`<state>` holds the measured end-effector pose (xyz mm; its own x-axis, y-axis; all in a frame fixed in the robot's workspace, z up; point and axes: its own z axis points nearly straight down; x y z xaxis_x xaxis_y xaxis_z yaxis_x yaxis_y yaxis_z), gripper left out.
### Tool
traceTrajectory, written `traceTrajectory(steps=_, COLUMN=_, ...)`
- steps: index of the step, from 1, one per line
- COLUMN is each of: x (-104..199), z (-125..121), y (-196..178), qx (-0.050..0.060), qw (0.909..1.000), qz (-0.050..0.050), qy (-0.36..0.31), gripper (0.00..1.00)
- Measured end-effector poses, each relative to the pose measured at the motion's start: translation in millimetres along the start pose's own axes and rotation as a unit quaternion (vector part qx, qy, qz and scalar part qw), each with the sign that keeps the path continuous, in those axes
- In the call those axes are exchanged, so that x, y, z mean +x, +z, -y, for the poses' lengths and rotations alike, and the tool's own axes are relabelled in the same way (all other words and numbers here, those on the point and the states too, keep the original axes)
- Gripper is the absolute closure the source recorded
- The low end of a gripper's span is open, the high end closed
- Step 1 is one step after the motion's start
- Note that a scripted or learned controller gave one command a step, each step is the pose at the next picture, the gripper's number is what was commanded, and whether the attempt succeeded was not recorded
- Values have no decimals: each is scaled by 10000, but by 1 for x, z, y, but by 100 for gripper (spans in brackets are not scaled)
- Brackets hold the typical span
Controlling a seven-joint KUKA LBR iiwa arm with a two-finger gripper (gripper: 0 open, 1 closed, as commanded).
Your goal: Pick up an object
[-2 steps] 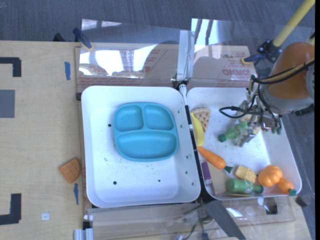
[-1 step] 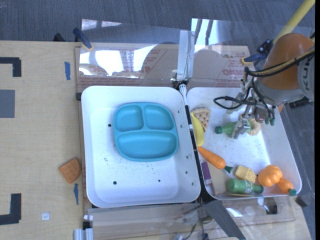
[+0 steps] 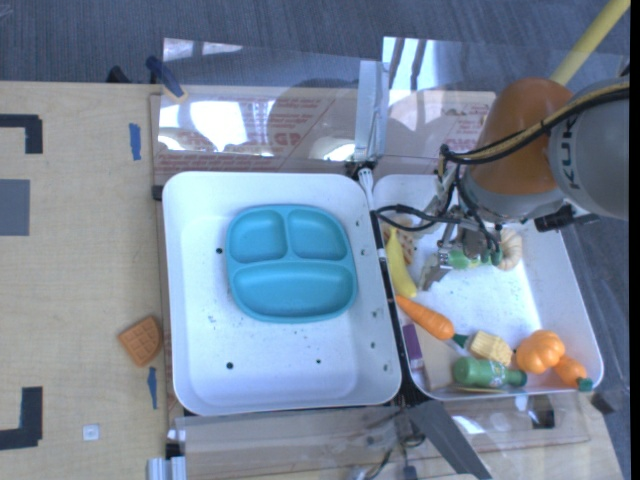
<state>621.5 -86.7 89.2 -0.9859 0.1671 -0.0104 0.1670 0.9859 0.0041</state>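
Blue plate (image 3: 291,262) — left bin (image 3: 200,368).

Place: a robot lab, a test bench for picking trials.
Arm: industrial arm (image 3: 560,148) with loose cables, reaching in from 3 o'clock.
Bins: two white bins (image 3: 190,268) side by side at centre, not household ware.
Shield: clear plastic panels (image 3: 300,98) with printed sheets behind the bins, at 12 o'clock.
Props: plastic toy food, a carrot (image 3: 428,319), a banana (image 3: 398,264), a pumpkin (image 3: 541,351), at 4 o'clock; a blue divided plate (image 3: 290,263) at centre.
Bench: plywood board (image 3: 70,268) at 9 o'clock with black marks and blue tape.
Floor: grey carpet (image 3: 250,8) at 12 o'clock.
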Motion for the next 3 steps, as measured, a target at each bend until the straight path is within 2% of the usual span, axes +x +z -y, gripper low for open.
traceTrajectory(steps=1, x=52, z=27, y=-1, qx=15, qw=9998, qz=10, qy=219, gripper=0)
traceTrajectory(steps=2, x=47, z=26, y=-15, qx=15, qw=9997, qz=93, qy=210, gripper=100)
traceTrajectory(steps=3, x=47, z=26, y=-14, qx=15, qw=9997, qz=84, qy=209, gripper=0)
